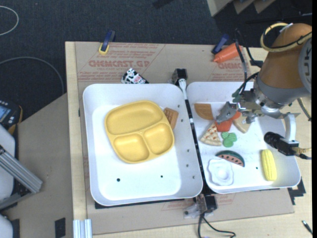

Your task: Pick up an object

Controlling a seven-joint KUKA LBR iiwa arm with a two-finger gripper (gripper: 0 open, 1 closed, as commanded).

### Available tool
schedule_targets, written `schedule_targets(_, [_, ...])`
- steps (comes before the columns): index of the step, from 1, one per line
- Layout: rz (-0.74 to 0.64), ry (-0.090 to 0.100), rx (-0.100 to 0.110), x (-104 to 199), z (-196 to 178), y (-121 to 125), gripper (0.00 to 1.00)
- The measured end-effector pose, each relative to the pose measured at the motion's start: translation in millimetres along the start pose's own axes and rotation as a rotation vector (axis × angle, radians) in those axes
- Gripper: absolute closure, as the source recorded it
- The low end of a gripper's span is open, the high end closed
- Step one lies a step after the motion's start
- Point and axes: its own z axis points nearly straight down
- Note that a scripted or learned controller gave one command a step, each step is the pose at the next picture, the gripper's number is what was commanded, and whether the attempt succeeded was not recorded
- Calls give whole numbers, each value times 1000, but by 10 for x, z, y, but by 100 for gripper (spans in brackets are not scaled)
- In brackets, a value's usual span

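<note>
1. While the arm is reaching over the right bin (292, 180), its gripper (229, 114) is hovering by the bin's upper middle.
2. Its fingers are closing on a red toy (224, 124) beside the pizza slice (212, 135).

Yellow divided plate (139, 131) — white bins (99, 172) — green-rinded watermelon slice (231, 158), yellow corn (269, 164)

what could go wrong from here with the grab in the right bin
Clutter: the end effector sits low over a tight cluster, a red toy, the pizza slice and the green piece. Closing here may catch two items or nudge one aside.

Weak hold: the red toy lies partly under the fingers, so its shape is hard to judge; it may slip on lifting.

Whether the fingers are closed on anything cannot be told.
</note>
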Motion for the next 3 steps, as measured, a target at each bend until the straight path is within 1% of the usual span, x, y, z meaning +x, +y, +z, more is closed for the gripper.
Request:
schedule_targets(1, [1, 0, 1, -9, 627, -66, 0])
schedule_targets(2, [-1, 4, -10, 13, 942, -39, 0])
schedule_targets(3, [-2, 4, -21, 23, 793, -5, 100])
